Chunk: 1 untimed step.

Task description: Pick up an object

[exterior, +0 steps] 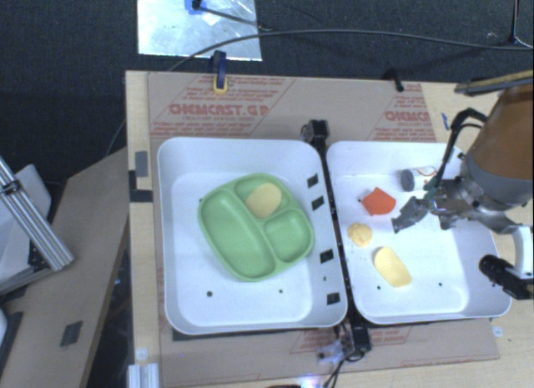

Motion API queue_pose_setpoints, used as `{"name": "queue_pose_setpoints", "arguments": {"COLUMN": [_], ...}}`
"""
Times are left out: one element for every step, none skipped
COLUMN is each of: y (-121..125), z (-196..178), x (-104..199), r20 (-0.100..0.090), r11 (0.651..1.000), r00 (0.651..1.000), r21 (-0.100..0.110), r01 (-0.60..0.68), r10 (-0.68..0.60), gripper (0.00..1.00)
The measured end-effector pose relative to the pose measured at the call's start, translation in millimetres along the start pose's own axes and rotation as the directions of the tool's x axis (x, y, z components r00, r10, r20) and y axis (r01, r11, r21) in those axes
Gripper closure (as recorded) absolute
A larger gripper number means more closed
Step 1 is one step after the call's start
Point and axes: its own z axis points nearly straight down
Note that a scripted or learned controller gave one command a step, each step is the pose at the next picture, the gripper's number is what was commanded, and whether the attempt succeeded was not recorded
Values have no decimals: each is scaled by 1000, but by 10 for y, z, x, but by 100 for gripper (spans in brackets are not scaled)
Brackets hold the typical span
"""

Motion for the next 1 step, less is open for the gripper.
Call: {"name": "queue_pose_setpoints", "arguments": {"y": [23], "z": [-48], "x": [1], "r20": [2], "r11": [1000], "r00": [1000], "r21": [-11], "r01": [2], "r10": [-2], "gripper": [0]}}
